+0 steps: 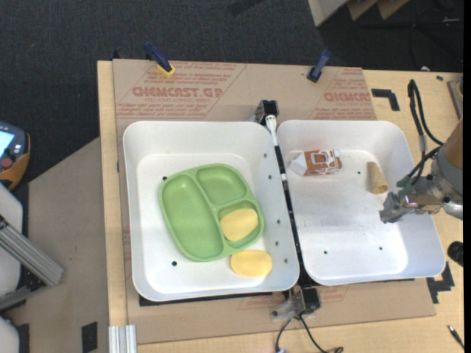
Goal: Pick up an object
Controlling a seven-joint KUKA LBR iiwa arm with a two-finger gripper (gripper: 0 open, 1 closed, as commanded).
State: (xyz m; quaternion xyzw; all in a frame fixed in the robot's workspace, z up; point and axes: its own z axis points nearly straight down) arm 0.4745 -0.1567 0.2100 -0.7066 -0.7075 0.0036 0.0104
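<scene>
In the right bin (353, 267) lie a small white and brown carton (316, 162) near the back left and a tan cork-like cylinder (377, 176) toward the back right. My gripper (392, 210) hangs low over the right side of that bin, just in front of and right of the cylinder, apart from it. The left bin (143, 219) holds a green divided tray (195, 215) with a yellow piece (239, 223) in its small compartment. Another yellow piece (251, 263) rests on the bin floor in front of the tray.
The bins sit on a cardboard sheet (191, 87) held by blue clamps (160, 59) at the back. Black cables (416, 116) run along the right side near the arm. A black clip (266, 112) joins the bins at the back.
</scene>
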